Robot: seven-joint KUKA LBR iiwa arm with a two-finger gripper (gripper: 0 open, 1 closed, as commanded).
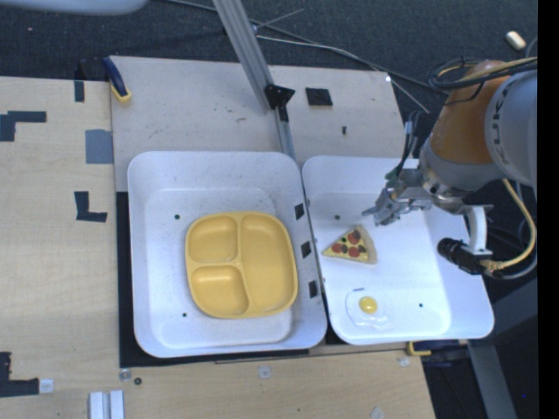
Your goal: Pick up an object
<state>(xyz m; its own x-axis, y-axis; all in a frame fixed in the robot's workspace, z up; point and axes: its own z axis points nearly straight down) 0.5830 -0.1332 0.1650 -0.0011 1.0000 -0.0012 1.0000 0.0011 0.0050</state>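
Bearing two shallow white bins side by side, the pale wood table (52, 260) stood on dark carpet (367, 16), with a metal pole (249, 51) slanting down to the bins' far edge. Left bin (148, 234): one yellow divided plate (241, 264); right bin (437, 312): a toy pizza slice (351, 246) near its middle and a toy fried egg (367, 307) near its front rim. Gripper (384, 213): hung over the right bin just beside the pizza slice, fingers slightly parted, nothing between them.
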